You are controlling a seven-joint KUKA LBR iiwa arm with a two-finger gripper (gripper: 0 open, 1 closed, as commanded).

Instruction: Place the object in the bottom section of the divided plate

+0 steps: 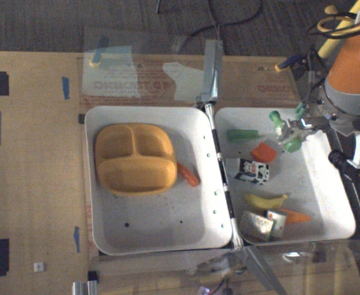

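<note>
The bench [32, 165] is brown and fills most of the frame. On it two white bins stand side by side. The left bin [161, 226] is in the centre of the frame. It holds an orange-yellow divided plate [135, 158] in its upper left part. The plate has two small sections at the top and one wide section at the bottom. Just beside the plate's right edge lies a small orange carrot [189, 176], on the bin floor and not in the plate.

The right bin [327, 195] is at the right of the frame and holds several small things. A green stick [242, 134] lies near its upper left corner. Below it is a red piece [264, 152], and then a black and white box [253, 171]. Lower there is a banana [264, 200]. Near the bottom edge lie a shiny packet [260, 224] and a second orange carrot [296, 216], close together.

The arm [351, 66] comes in at the upper right of the frame, with its orange band above the wrist. The gripper [288, 129] is over the upper part of the right bin. It has green tips, one higher and one lower, and they stand apart with nothing between them, so it looks open
</note>
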